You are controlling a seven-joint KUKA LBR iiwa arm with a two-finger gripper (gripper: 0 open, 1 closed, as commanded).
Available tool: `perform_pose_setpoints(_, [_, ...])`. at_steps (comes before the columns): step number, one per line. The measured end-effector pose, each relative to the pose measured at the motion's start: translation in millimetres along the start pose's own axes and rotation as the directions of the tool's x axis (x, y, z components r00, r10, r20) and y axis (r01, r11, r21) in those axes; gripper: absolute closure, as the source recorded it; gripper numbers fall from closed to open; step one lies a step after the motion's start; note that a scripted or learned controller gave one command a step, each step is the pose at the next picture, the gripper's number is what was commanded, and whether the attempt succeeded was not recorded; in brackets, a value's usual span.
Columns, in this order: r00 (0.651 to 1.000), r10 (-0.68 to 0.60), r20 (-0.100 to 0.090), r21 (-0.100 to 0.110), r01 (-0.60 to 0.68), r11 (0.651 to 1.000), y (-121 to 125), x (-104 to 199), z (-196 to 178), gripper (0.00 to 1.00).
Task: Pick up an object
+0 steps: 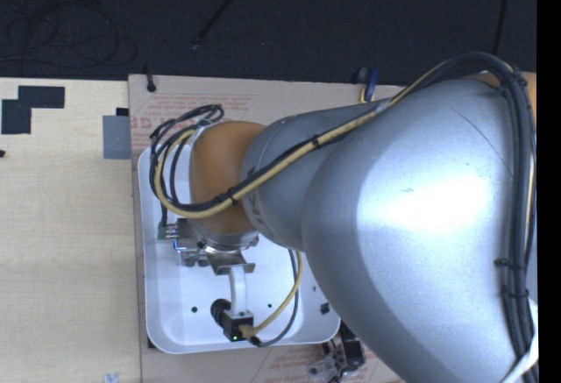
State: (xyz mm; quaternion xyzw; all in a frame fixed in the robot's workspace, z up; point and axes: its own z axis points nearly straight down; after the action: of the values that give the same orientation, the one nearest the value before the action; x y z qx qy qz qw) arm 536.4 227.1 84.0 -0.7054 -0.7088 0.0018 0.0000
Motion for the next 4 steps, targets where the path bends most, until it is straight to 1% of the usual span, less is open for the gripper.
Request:
perform_pose_setpoints(1, [1.000,0.007,-0.002,0.000,-0.007,1.000,-54.3,-41.8,-4.5,1.00])
perform_pose_setpoints(2, [1.000,0.009,-0.004,-0.016,-0.009,1.000,36.8,-60.0,-123.7,1.00])
perform_pose_setpoints(3, [1.000,0.002,-0.003,-0.004,-0.002,1.000,64.5,-34.4,-0.5,1.00])
perform_pose_setpoints(4, [1.000,0.005,-0.001,0.001,-0.005,1.000,64.0,-36.2,-3.1,0.00])
